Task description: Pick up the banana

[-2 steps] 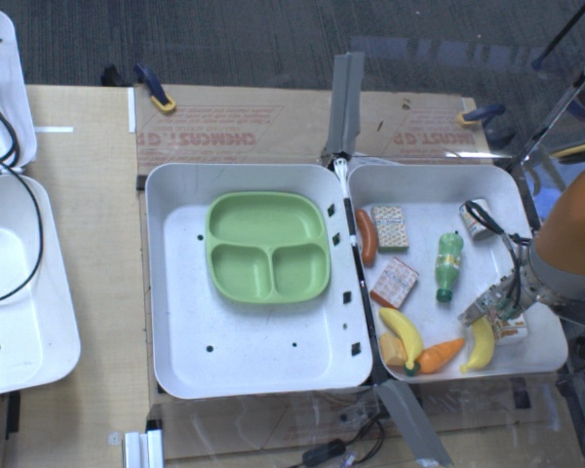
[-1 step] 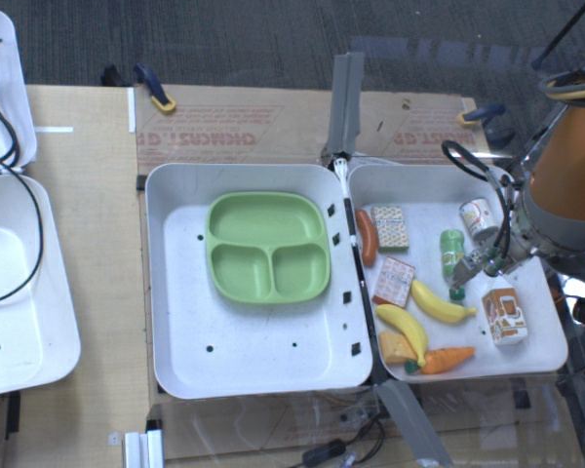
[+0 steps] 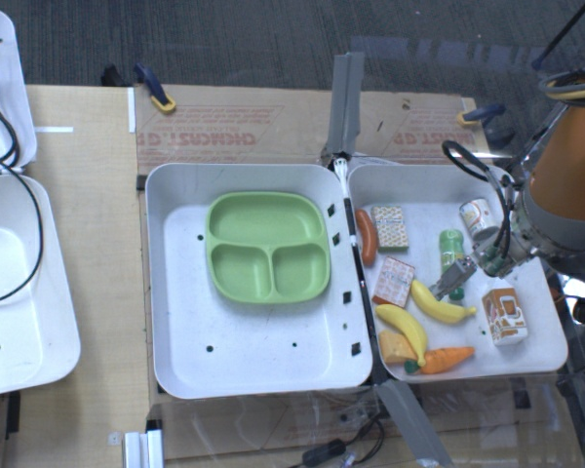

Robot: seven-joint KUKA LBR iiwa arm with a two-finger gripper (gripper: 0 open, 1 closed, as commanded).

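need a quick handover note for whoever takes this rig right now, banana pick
Pincer: low in the right bin, just over the upper end of a banana; grip unclear.
Things: that banana lies mid-bin; a second banana lies left of it, above the carrot. Green tray sits in the left bin.
Done: approach only.
Left: grasp and lift a banana.

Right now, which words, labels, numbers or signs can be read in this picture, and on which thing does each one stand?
Red print, upside down, on the cardboard sheet behind the bins: blurred, looks like "CHEMCAZ...", not sure.
Red print on the cardboard on the right: too blurred to read.
Orange and white carton: print too small.
Two printed cards: too small.
White can and green bottle: labels unreadable.
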